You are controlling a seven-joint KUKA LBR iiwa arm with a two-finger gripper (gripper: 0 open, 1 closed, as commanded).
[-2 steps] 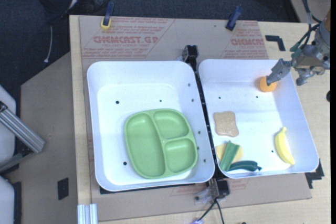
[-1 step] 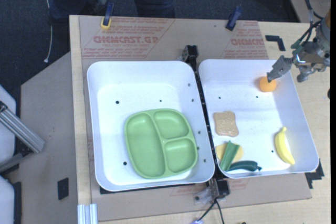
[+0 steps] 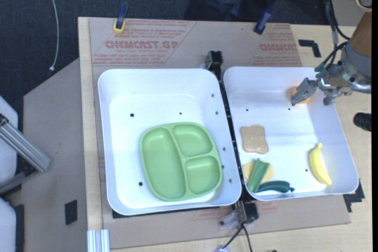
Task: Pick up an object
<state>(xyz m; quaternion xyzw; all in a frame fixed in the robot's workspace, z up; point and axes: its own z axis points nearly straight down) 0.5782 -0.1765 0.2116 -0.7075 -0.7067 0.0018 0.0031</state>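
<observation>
- Over the right bin's point(image 3: 339, 127) far right corner hangs the gripper point(image 3: 316, 93), reaching in from the right on the grey arm point(image 3: 361, 50); its two dark fingers are spread apart, one toward the left and one toward the right.
- Between and just behind those fingers sits a small orange object point(image 3: 300, 95) — it lies on the bin floor near the far wall, and whether the left finger touches it cannot be told; nothing is clearly clamped between the fingers.
- Near the middle of the same bin, by the left wall, lies a tan slice of toy bread point(image 3: 254, 139), flat and apart from the rest.
- Toward the near left corner there is a yellow piece point(image 3: 263, 172) with a green strip point(image 3: 256, 176) lying across it, and a dark teal piece point(image 3: 274, 187) just beside them at the near wall.
- Along the right wall lies a yellow banana point(image 3: 319, 165) — well apart from the gripper.
- Left bin point(image 3: 118, 97): a green divided plate point(image 3: 179, 160) with three compartments rests in its near half.
</observation>
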